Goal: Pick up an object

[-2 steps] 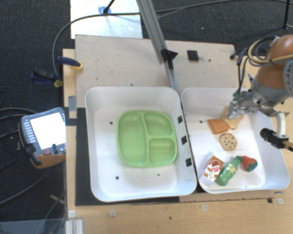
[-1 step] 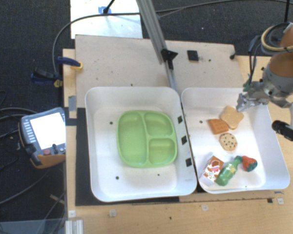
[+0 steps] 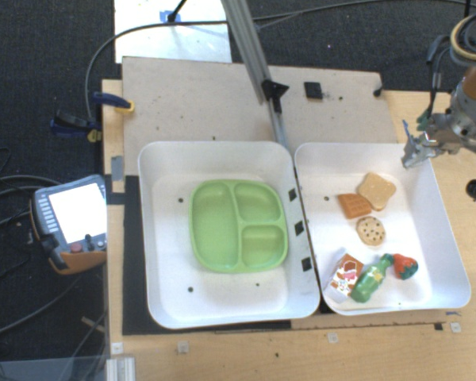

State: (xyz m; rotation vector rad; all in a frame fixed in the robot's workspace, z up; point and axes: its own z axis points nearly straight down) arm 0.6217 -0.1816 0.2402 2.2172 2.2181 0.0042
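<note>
The right bin (image 3: 440,213) holds several toy foods. A tan toast slice (image 3: 377,189) lies near its back, with an orange square cracker (image 3: 354,205) to its left and a round spotted cookie (image 3: 370,231) below them. At the front lie a small red-and-white carton (image 3: 345,276), a green bottle (image 3: 369,282) and a red toy fruit (image 3: 404,267). My gripper (image 3: 414,151) hangs over the bin's back right rim, to the right of and behind the toast, apart from every object.
The left bin (image 3: 163,213) holds a green divided plate (image 3: 239,225). A grey pole (image 3: 250,46) slants across the bench behind the bins. A teach pendant (image 3: 71,221) lies on the floor at the left.
</note>
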